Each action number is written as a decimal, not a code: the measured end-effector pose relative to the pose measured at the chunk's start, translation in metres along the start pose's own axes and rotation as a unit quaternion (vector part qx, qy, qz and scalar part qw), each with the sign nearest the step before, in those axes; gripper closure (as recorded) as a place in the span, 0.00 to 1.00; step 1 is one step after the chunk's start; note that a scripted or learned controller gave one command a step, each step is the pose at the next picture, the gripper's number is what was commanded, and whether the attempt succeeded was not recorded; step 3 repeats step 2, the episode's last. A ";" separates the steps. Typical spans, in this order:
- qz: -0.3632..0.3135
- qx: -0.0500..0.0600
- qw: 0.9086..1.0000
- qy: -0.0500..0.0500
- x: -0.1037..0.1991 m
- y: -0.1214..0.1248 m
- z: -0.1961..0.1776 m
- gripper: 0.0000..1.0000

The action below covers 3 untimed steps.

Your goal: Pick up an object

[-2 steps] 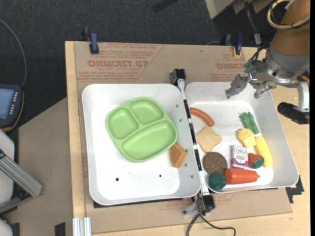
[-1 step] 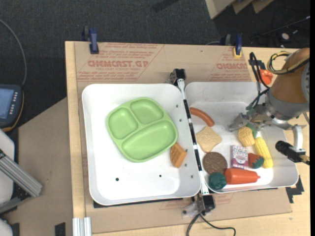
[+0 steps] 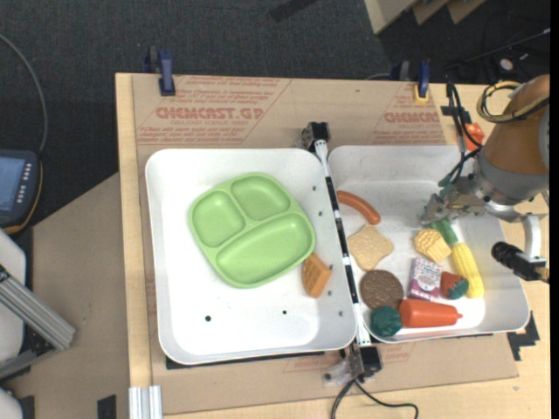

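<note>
Camera view: reach step, by the look of it. Gripper [image 3: 444, 206] low in the right bin [image 3: 393, 168], just above the toy corn cob [image 3: 454, 253]; whether the claw is spread or closed, or holding anything, cannot be told, since the metal tip is a blur against the white floor. Next move probably calls for settling squarely over the cob's upper end and clearing the pink packet [image 3: 426, 278] touching it.

Corn cob: yellow, knobbly, green stalk at the top, lying slantwise near the bin's right side, toy carrot [image 3: 430, 313] just below. Green divided plate [image 3: 251, 229] in the left bin [image 3: 175, 260].
</note>
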<state>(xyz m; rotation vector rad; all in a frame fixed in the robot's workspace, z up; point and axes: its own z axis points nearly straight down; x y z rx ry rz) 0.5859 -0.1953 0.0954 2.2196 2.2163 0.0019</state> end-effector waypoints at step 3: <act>-0.006 -0.002 1.000 0.002 0.158 -0.001 -0.131 1.00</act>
